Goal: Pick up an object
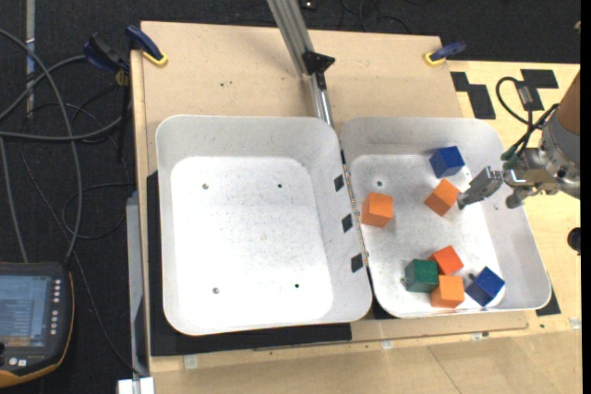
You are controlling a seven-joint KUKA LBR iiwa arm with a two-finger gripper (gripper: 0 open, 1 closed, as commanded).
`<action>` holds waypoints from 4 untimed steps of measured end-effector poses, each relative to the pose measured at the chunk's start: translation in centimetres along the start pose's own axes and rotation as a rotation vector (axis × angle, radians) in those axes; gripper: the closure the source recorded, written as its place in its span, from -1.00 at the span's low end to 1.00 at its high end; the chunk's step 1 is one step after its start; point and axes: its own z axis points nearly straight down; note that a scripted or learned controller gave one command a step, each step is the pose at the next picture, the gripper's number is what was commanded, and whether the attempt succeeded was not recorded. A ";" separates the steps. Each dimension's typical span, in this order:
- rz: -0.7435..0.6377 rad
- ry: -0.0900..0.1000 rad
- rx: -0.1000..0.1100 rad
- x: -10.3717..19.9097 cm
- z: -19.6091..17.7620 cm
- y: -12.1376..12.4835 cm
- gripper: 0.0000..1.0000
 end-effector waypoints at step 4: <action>0.002 -0.002 -0.004 0.9 14.0 -0.6 -1.00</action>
